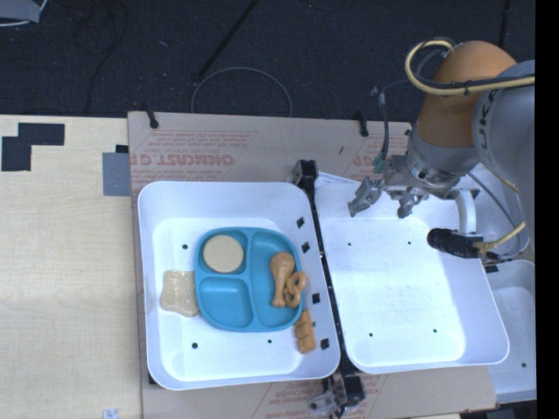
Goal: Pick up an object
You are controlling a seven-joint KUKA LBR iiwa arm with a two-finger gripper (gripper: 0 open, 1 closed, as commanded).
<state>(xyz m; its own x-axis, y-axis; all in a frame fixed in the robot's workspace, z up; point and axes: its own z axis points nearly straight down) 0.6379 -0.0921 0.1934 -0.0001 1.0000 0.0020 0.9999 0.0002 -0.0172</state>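
My gripper (pixel 384 202) hangs over the far edge of the right bin (pixel 410 356), its two fingers spread apart with nothing between them. In the left bin (pixel 166 356) lies a blue divided tray (pixel 229 308). A round tan cookie (pixel 222 253) sits in the tray's upper left compartment. A tan pretzel-like piece (pixel 286 279) lies in its right compartment. A pale bread slice (pixel 179 292) rests on the bin floor left of the tray. A small brown piece (pixel 305 331) lies by the tray's lower right corner.
A black divider (pixel 316 260) runs between the two bins. A black handle-like part (pixel 454 241) juts over the right bin's right side. Cardboard (pixel 218 151) lies under the bins, and the wooden bench (pixel 61 278) stretches to the left.
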